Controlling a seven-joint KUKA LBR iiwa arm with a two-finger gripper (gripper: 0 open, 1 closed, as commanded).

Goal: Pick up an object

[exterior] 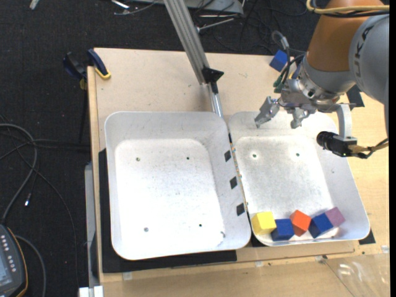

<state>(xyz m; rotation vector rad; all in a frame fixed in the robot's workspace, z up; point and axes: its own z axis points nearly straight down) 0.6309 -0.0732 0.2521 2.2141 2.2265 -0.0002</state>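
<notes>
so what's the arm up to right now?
The KUKA arm reaches in from the right, and its claw hangs open over the far edge of the right bin, holding nothing. The blocks all sit bunched in that bin's near corner: a yellow block, two blue blocks, an orange block and a purple block. The claw is well away from them, so no pick has happened yet.

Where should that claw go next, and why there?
Probably toward the near edge of the right bin. The gripper hangs open over its far end, holding nothing, while the yellow block, orange block and the other blocks sit clustered along the near wall.
</notes>
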